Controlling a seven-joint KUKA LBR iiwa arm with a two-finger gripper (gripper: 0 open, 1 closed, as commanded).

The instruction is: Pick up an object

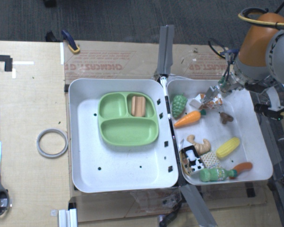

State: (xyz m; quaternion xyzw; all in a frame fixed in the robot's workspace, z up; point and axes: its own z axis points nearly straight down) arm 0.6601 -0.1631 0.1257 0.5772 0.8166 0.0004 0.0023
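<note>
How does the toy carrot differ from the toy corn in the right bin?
The carrot is orange with a green leafy end; the corn is yellow all over. The carrot tapers to a point, the corn is blunt and stubby. The carrot lies near the bin's left wall, the corn further right and nearer the front. Both lie flat, slanted alike.

The divided plate (128,119) lies in the left bin (80,141), a sausage (138,106) in its rear right compartment. Right of the plate, in the right bin (255,126), lie a carrot (187,118), a corn cob (228,147) farther right, and a bottle (213,174) toward the front. Left of the plate, on the bench (23,108), lies a tape ring (52,143).
</note>
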